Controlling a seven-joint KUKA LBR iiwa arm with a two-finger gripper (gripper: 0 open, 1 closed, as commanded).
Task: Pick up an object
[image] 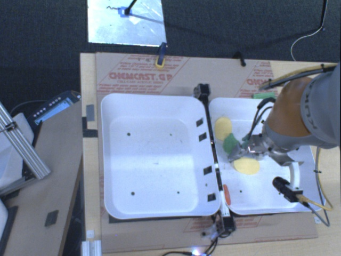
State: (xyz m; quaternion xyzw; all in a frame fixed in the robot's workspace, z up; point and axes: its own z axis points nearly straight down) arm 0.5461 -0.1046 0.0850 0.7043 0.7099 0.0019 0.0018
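Camera view: two white bins side by side on the surface (pixel 90 159), which carries a brown printed sheet (pixel 138 76) under the bins. Left bin (pixel 154 159) at 9 o'clock of the frame, right bin (pixel 253 196) at 3 o'clock.

Grey arm (pixel 319 111) with orange band (pixel 285 111) comes in from 3 o'clock and reaches down into the right bin. Claw (pixel 240 152) is low over the bin's left half. Can't tell whether it is wide or narrow, and nothing is seen gripped in it.

Pickable things are all in the right bin:
- Yellow lump (pixel 223 127) at 10 o'clock of the bin.
- Green object (pixel 230 143) just below it, at 9 o'clock, right beside the claw; contact unclear.
- Second yellow piece (pixel 246 166) at 6 o'clock from the claw, close under it.
- Small orange-red item (pixel 227 194) at 7 o'clock, against the left rim.

A shiny metal plate (pixel 125 12) lies beyond the surface at 12 o'clock of the frame.
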